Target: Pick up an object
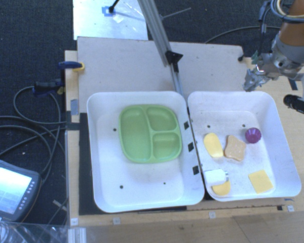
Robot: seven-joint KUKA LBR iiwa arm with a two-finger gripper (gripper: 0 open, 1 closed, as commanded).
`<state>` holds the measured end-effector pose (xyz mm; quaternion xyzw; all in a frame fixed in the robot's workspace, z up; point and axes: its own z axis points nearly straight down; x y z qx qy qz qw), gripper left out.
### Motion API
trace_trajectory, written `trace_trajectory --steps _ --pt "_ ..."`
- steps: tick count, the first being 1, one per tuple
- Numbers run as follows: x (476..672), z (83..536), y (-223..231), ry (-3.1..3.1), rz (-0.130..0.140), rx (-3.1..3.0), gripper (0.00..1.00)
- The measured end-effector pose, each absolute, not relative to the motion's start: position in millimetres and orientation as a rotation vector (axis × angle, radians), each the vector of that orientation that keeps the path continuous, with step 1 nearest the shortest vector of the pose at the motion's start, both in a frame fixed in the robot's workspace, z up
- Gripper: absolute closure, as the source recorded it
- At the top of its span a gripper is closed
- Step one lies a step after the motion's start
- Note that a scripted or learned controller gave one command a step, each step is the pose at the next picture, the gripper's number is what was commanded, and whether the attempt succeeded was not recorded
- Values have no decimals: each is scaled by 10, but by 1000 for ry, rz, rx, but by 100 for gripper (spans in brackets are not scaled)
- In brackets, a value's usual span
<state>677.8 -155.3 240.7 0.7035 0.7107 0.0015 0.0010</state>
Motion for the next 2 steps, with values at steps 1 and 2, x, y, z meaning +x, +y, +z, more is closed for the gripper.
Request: trace_trajectory --steps 1,2 --pt "6800 2503 -1032 2233 7 2208 100" --pt "6817 2427 -586 2233 4 2209 100"
